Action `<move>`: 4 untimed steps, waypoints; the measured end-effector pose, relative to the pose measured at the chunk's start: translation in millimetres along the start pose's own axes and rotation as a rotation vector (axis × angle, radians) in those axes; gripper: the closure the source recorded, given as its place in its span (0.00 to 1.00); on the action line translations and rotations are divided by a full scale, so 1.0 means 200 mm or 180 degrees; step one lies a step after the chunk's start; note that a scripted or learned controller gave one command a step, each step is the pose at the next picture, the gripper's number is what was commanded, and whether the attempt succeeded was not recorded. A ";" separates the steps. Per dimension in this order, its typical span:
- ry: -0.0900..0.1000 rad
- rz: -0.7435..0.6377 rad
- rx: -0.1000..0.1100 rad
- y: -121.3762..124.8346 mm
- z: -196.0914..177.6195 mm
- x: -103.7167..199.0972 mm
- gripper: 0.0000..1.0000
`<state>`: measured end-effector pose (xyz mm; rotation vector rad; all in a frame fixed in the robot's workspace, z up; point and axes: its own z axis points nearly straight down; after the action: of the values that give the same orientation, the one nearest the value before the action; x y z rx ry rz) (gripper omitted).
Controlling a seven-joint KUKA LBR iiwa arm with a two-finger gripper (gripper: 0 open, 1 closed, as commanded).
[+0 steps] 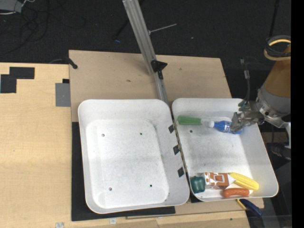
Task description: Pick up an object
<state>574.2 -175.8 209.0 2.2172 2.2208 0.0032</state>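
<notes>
We see the claw [239, 122] low over the far right part of the right bin [216, 152], its tip right at a small blue bottle [224, 126] with a white cap, but we cannot tell whether it is released or clenched, nor whether the bottle sits between its fingers. Just left of the bottle lies a green block [189, 120]. Well below the claw, along the bin's near edge, lie a green-capped tube [209, 181], a yellow corn cob [244, 180] and a red sausage [235, 192]; the left bin [128, 156] sits far to the claw's left.

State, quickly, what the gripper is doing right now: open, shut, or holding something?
Gripper: down at the blue object in the right bin; a hold cannot be told.
</notes>
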 end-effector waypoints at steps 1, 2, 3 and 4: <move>0.0004 -0.0004 0.0013 0.00 -0.07 0.00 1.00; 0.0013 -0.0007 0.0028 -0.05 -0.02 0.25 1.00; 0.0014 -0.0010 0.0028 -0.07 0.01 0.53 1.00; 0.0013 -0.0007 0.0030 -0.12 0.04 0.80 1.00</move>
<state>550.4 -16.4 200.8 2.2215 2.2302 -0.0029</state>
